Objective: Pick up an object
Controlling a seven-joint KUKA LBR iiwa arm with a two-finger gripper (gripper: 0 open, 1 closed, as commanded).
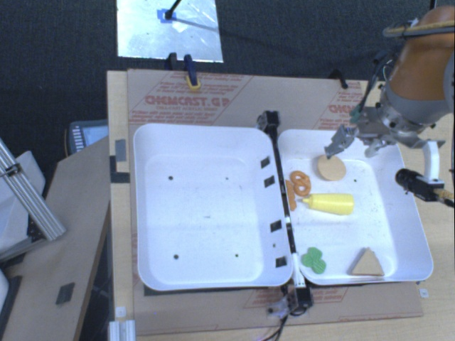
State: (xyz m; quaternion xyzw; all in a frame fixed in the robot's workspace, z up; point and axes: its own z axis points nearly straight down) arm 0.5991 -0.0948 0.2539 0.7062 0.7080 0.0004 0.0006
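Two-finger gripper [354, 142] hung over the back of the right white bin [405, 212], fingers spread, nothing between them. Round tan disc [331, 169] lay just below one fingertip; orange pretzel [299, 183] and yellow bottle-shaped piece [328, 204] nearby.

Brightness: you get even, fairly bright light on both white bins [206, 212]; the dark backdrop stays dim.
Glare: the shiny sheet [169, 21] at the top washes out pale.
Shadows: soft and short under the objects.
Sharpness: you see mild softness and grain throughout; the arm [423, 69] looks slightly blurred.
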